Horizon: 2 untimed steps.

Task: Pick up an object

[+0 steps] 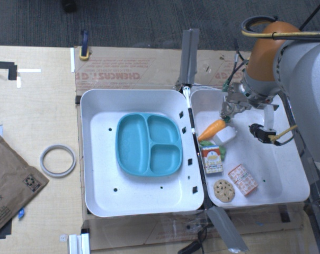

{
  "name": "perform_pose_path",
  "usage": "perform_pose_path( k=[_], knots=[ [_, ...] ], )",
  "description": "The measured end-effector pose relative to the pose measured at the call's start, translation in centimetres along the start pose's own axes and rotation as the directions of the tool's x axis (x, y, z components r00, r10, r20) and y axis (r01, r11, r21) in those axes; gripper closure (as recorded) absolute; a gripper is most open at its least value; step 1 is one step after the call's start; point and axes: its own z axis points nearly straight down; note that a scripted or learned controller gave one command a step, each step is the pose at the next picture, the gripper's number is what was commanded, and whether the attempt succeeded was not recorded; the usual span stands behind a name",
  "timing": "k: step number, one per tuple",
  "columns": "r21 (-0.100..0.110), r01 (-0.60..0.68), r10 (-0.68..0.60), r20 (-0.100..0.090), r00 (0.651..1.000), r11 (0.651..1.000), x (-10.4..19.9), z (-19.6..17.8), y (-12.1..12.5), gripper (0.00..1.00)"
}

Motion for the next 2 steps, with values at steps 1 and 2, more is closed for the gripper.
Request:
perform_pose_path(
  k=[1,2],
  knots=[
    [0.000,0.000,0.000,0.000,1.000,1.000,0.0,0.0,0.0,0.00],
    [0.000,0.068,-0.068,-0.003,0.998,0.998,0.5,1.0,-4.7,0.00]
  ],
)
